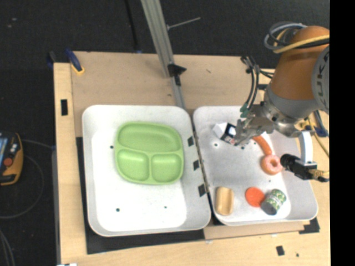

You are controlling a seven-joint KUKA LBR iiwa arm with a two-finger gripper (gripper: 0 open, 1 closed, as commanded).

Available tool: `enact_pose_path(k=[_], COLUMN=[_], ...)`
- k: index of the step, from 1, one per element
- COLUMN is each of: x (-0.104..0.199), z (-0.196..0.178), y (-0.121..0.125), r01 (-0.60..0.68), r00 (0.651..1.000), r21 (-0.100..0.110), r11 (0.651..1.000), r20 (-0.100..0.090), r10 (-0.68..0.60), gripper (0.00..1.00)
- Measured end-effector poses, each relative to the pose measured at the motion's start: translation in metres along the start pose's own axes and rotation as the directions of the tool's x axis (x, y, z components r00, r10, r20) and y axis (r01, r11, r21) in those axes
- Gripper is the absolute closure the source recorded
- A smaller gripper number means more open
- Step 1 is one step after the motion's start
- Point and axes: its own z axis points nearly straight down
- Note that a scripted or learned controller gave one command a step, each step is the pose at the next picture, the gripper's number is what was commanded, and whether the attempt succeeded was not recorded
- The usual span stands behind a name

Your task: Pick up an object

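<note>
Small white-and-dark object [224, 132] sits in the right bin [208, 148], upper-left area, roughly 9 o'clock from the pincer [242, 137] and just beside it, maybe touching; too small to tell what it is or its long axis. Pincer hangs low over the bin floor under the grey wrist. Can't tell its state, tip is blurred against the clutter.

Judgement: that object is the likeliest target, nearest to the tip. Next move probably needs a short shift toward 9 o'clock before descent.

Right bin contents:
- orange curved piece [263, 144] at 3 o'clock of the pincer, close
- pink ring [271, 164] at 4 o'clock
- tan cylinder [224, 200] at 6 o'clock, near the front wall
- orange-red round item [254, 196] and a green-grey can [273, 201] touching or nearly so, at 5 o'clock

Left bin [94, 165]: one green divided plate [149, 152], three compartments, nothing in them.

Both bins sit side by side on the tabletop [122, 79].
</note>
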Motion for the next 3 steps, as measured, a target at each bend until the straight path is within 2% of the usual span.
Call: enact_pose_path(k=[2,3], x=[0.081,0.138], z=[0.01,0.021], y=[0.037,0.049], r01=[-0.001,0.001], r00=[1.0,1.0], r21=[-0.003,-0.002], r11=[1.0,1.0], r20=[0.001,0.0], r10=[0.001,-0.001], gripper=[1.0,1.0])
